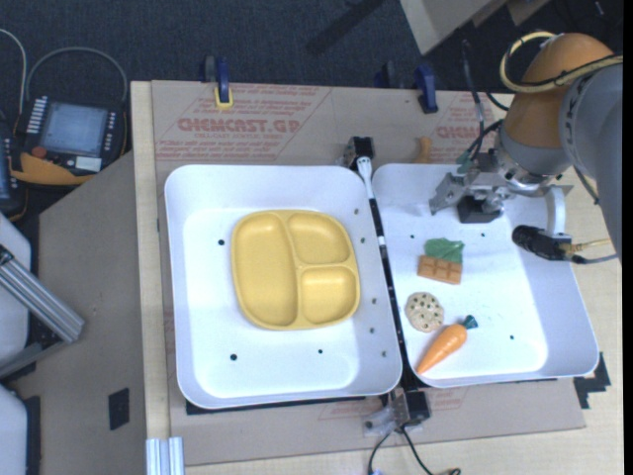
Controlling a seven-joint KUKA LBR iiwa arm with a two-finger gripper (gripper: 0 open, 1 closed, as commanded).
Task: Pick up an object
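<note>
Gripper (471, 198) hovers over the far edge of the right bin (554, 315), and from this angle I cannot tell how it is set; nothing shows in its grasp. Over in the left bin (188, 265) sits the yellow divided plate (295, 267), dead centre. Now the candidates in the right bin, toward its near-left corner: the toy carrot (442, 345) lies slanted by the near edge, likely light, stiff and a bit slick, best pinched across its thick middle. Just beyond it, the chocolate-chip cookie (424, 311), flat and awkward. Farther still, the orange waffle block (440, 268), touching a small green piece (445, 249).
</note>
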